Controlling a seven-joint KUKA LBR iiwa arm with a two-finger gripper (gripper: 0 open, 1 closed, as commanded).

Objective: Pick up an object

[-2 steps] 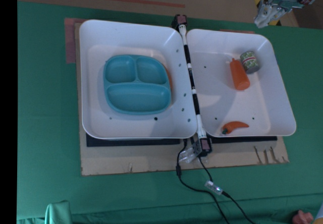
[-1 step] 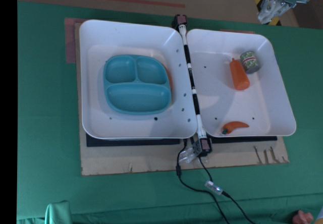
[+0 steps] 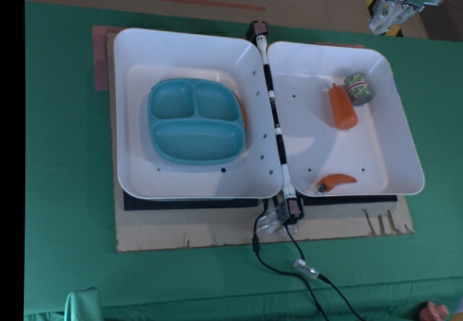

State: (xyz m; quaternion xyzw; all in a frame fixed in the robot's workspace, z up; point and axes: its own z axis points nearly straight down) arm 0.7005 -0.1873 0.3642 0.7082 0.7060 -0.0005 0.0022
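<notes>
My tool (image 3: 391, 12) hangs at the top right corner, above the far edge of the counter (image 3: 65, 168), well apart from both bins. Whether it is released or clenched I cannot tell from here; nothing shows in it.

Right bin (image 3: 394, 84), smooth white plastic with rounded corners, holds three things. An orange bottle (image 3: 342, 107), tapered, lies flat near the far side. Touching or just beside its upper right is a small patterned can (image 3: 359, 88), cylindrical, tipped on its side. Near the front wall lies an orange pepper (image 3: 336, 182), curved and glossy, with a dark stem end.

Left bin (image 3: 134, 52) holds a teal divided plate (image 3: 195, 121), three compartments, matte, soft-cornered.

The counter is covered in green cloth, with brown cardboard (image 3: 217, 236) under the bins.
</notes>
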